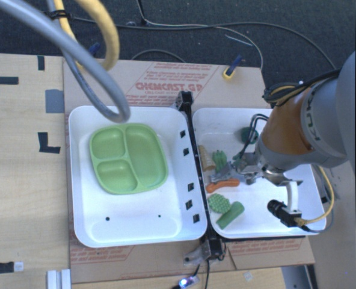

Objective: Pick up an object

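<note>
- Your arm (304, 125) reaches in from the right and hangs low over the right bin (298, 221)
- Your claw (233, 172) sits among the small objects near that bin's left wall; you cannot tell from here whether it is released or clenched
- An orange carrot-like piece (223, 185) lies just beside the claw, with a green ridged piece (219, 159) above it
- A bumpy green piece (218, 203) and a dark green cylinder (230, 215) lie nearer the bin's front
- The left bin (82, 221) carries a green divided plate (128, 158)
</note>
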